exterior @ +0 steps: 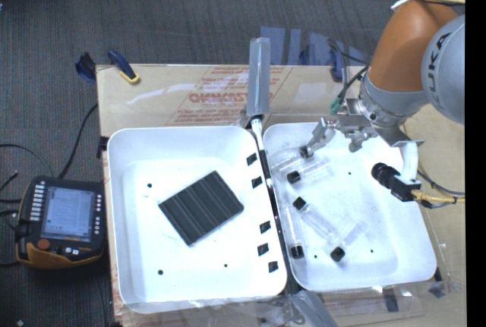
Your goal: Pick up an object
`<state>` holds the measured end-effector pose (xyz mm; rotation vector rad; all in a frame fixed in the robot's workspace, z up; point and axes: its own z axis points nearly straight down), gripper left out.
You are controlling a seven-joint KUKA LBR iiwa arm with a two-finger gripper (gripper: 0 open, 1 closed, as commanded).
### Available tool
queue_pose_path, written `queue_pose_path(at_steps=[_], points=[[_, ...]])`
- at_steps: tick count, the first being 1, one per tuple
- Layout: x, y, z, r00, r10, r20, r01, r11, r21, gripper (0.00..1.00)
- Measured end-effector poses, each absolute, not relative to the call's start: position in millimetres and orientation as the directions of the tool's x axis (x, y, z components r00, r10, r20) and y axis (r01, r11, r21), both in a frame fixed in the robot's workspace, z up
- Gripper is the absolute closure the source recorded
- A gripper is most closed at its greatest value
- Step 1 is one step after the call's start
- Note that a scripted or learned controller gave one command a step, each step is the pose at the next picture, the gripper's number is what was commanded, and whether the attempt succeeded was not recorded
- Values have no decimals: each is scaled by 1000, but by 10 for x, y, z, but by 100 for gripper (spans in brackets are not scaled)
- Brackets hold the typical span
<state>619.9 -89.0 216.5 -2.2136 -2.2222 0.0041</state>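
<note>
- left bin (121,166) holds one dark ribbed slab (201,206), lying flat and turned at a slant near the middle, well apart from the walls.
- right bin (425,257) holds several clear tubes with black caps (323,223), scattered and partly overlapping; they are hard to separate from the white floor.
- gripper (313,143) hangs over the back left part of the right bin, just above a clear tube with a black end (295,175).
- jaws: cannot tell whether wide or narrow; nothing is seen between them.
- judgement: the step in hand is the approach. best to pick one tube lying apart from its neighbours, line the fingers across its narrow width, and come straight down; the clear ones look slippery.
- arm (414,37) reaches in from the right, orange band high, wrist bent down and leftward toward the bin.
</note>
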Motion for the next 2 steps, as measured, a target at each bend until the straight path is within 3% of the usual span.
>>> queue_pose_path(at_steps=[1, 2], points=[[6356, -1132, 1036, -153, 988, 2, 988, 153, -1, 0], [6283, -826, 857, -177, 984, 2, 984, 177, -4, 0]])
